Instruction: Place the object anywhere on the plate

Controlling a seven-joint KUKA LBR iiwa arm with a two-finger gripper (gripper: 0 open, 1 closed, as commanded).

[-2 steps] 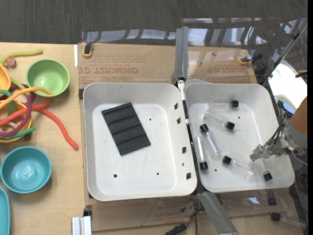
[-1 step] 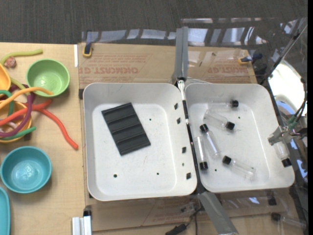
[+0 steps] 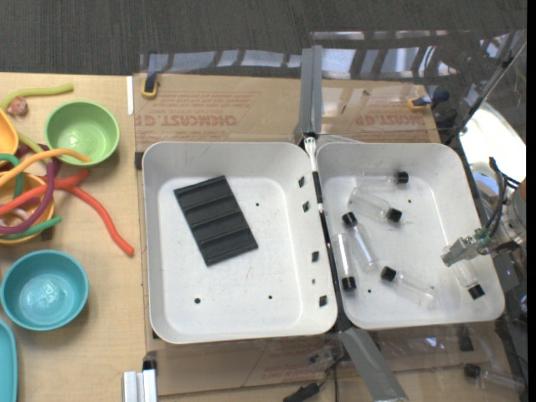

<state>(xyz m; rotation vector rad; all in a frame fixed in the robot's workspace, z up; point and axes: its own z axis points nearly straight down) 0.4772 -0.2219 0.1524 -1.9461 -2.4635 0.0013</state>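
Observation:
A black ribbed plate (image 3: 215, 219) lies flat and slightly turned in the left white bin (image 3: 159, 249). Several clear tubes with black caps lie scattered in the right white bin (image 3: 452, 170): one near the back (image 3: 381, 177), one in the middle (image 3: 362, 241), one toward the front (image 3: 409, 286). My gripper (image 3: 459, 251) reaches in over the right bin's right rim, low above the bin floor. It is close to a short capped tube (image 3: 471, 286) at the front right corner, and nothing shows in its grasp.
On the wooden table to the left stand a green bowl (image 3: 81, 132) and a teal bowl (image 3: 43, 290), with coloured cords (image 3: 92, 208) draped between them. Cardboard (image 3: 226, 107) lies behind the bins. A grey divider post (image 3: 311, 90) rises between the bins.

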